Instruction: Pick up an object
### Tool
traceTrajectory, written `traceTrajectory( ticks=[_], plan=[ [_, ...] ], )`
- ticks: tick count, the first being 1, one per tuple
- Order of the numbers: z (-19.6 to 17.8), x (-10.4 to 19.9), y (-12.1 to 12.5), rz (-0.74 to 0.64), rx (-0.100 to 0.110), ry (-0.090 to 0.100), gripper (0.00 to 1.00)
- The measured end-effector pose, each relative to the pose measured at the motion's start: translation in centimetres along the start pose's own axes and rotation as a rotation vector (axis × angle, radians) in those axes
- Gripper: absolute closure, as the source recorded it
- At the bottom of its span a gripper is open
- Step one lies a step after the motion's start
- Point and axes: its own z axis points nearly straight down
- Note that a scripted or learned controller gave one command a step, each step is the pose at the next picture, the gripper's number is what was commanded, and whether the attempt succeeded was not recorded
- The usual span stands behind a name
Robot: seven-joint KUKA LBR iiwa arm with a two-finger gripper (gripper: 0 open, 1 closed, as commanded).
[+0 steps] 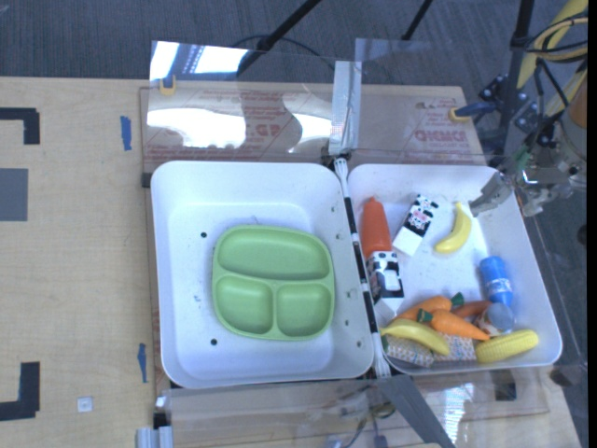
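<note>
The gripper (489,197), its grasp state unclear, sits at right-centre near the small banana (455,230); descend squarely over it, clear of the bin wall (539,259).

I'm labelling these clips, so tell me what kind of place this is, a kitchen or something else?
Probably a robot lab bench, not a kitchen: two white bins on a plywood bench, toy food like a plastic banana, and tripod legs behind.

matt green plastic tray (273,281) in a smooth white plastic bin (177,213) on wood bench (65,250).
</note>
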Motion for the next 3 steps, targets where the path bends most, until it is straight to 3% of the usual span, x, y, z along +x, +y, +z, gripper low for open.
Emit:
traceTrajectory(
  ticks=[1,2,3],
  plan=[
    [12.5,-2.2,4.0,0.01,0.0,0.0,0.0],
    [15.9,-1.7,5.4,0.025,-0.006,0.004,0.0],
    [15.0,-1.8,5.5,0.021,-0.008,-0.001,1.0]
  ],
)
